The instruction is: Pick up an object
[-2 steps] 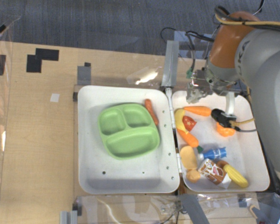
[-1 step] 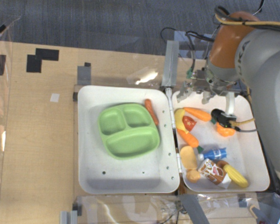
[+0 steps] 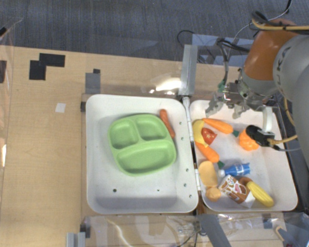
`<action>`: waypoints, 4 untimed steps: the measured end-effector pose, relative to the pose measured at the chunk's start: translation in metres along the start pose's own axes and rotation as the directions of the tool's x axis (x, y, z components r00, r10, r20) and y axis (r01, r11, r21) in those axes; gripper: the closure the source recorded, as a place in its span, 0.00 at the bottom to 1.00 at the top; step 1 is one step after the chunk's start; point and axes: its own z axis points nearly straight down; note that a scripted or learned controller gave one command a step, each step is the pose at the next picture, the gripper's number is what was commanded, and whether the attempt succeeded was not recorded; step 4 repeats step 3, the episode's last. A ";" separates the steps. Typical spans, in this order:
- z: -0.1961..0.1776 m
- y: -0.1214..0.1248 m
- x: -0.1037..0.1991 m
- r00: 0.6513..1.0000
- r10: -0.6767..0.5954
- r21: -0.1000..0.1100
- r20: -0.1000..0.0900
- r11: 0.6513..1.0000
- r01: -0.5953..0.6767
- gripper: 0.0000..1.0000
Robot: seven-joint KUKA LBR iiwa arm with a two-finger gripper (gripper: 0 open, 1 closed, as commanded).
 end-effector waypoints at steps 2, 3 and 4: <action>0.078 -0.004 -0.039 1.000 -0.012 -0.002 0.000 1.000 0.012 1.00; -0.040 -0.006 0.029 1.000 0.032 -0.003 -0.001 0.999 -0.032 1.00; -0.040 -0.006 0.029 1.000 0.032 -0.003 -0.001 0.999 -0.032 1.00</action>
